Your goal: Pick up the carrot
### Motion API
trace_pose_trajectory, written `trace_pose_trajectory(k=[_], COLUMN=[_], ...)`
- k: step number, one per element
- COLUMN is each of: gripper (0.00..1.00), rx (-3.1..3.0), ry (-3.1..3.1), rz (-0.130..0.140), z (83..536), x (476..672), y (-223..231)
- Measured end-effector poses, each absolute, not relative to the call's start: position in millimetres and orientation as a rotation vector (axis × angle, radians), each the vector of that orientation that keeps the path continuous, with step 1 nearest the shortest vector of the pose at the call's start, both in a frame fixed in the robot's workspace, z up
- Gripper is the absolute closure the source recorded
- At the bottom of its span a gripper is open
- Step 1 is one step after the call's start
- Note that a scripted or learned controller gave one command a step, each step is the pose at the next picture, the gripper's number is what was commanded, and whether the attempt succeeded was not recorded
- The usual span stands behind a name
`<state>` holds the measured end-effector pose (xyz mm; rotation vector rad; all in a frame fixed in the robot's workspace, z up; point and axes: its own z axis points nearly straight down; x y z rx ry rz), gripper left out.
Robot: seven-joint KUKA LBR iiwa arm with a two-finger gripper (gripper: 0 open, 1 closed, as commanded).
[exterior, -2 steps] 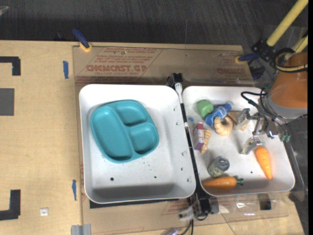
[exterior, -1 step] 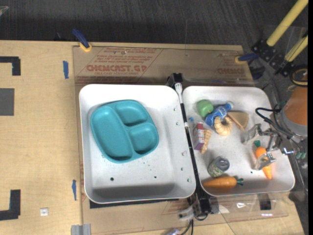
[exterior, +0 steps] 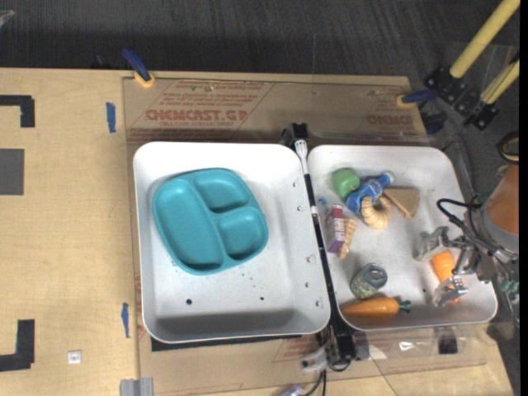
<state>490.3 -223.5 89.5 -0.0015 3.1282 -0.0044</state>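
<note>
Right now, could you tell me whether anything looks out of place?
Yes: the claw is by the right bin's right wall with something orange at it, while the carrot lies untouched along the near wall.

Arm (exterior: pixel 505 209) cut off by the right edge, so that just its orange band and wrist are seen. Pincer (exterior: pixel 450 271) a cluster of metal and cables over the right bin (exterior: pixel 429 159); an orange patch sits within it, too indistinct to identify. Small can (exterior: pixel 369 280) carries a label too small to read. Items around the blue bottle (exterior: pixel 367 192) overlap, partly hiding one another. Yellow poles (exterior: pixel 491 27) leave the frame at top right. Worktop (exterior: pixel 58 221) runs past the left edge.
</note>
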Motion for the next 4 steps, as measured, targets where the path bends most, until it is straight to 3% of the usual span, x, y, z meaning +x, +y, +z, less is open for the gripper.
trace_pose_trajectory(k=[1, 2, 3, 4], gripper=[0.0, 1.0, 0.0, 0.0], rx=[-0.458, -0.459, -0.46, -0.636], ry=[3.091, 3.079, 3.081, 3.064], rz=[-0.011, -0.016, -0.015, -0.014], z=[89.9, 103.0, 102.1, 90.2], x=[485.9, 490.5, 490.0, 491.8], y=[-217.9, -216.8, -216.5, -191.9])
